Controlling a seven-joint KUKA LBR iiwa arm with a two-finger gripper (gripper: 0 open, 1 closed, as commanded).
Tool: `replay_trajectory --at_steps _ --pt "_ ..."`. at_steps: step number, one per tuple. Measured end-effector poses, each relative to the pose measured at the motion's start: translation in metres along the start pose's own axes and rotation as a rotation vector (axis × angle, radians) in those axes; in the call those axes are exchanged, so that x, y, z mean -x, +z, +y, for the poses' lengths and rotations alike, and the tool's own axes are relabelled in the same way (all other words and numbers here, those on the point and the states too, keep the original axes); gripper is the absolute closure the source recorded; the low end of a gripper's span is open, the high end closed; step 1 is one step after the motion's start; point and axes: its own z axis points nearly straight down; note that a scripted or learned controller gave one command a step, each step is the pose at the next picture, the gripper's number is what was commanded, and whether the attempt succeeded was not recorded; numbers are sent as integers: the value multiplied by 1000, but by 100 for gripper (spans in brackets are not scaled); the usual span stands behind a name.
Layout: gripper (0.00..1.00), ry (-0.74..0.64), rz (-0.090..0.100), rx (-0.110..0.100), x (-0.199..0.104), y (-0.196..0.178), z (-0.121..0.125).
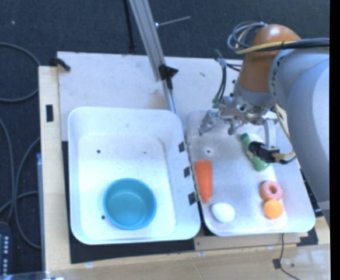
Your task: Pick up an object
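Five items in right bin [309,217]; pincer [211,121] open, empty, at far end. Approach step; next, descend onto carrot [203,178].

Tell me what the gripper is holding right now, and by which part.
Nothing that can be seen. The two-finger gripper hangs over the far left corner of the right shallow white bin, with no object visible between its fingers; the orange carrot lies apart, nearer the camera.
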Motion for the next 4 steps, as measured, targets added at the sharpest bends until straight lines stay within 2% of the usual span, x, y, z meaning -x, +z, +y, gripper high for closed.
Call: replay_trajectory --at_steps 1,2,3,4 --pt "0 2 -1 1 2 46 0" --pt "100 0 -2 12 3 28 2" --pt "100 1 4 10 6 -20 9" --pt "100 0 4 13 -3 -80 7"
